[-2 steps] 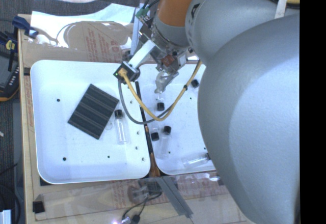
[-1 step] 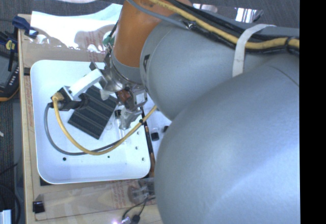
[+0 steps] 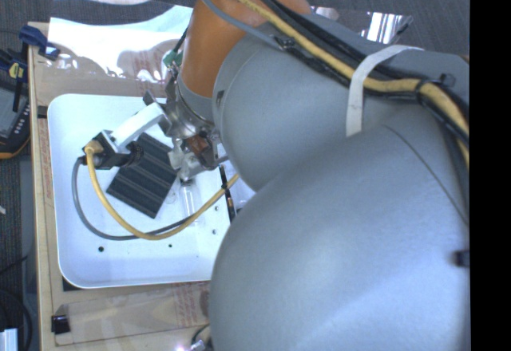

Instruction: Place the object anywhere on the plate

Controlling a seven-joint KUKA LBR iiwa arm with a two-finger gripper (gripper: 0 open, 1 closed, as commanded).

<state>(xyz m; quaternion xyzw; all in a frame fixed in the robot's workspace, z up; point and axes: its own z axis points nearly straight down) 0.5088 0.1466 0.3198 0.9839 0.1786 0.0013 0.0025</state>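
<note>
Nearest the lens, grey arm point(image 3: 351, 206) bulk hides the 3 o'clock side, its gripper point(image 3: 185, 174) low over the white bin point(image 3: 64, 182) at 9 o'clock, seemingly to pick; jaw state cannot be told.

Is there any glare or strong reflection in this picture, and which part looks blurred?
In the camera view, a shiny sheet behind the white bin gives bright, smeared reflections; the bin floor looks evenly lit with a bluish tint; the grey arm is very near the lens and looks soft, hiding much of the bench.

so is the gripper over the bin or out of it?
Over it: the gripper hangs above the white bin's floor.
</note>
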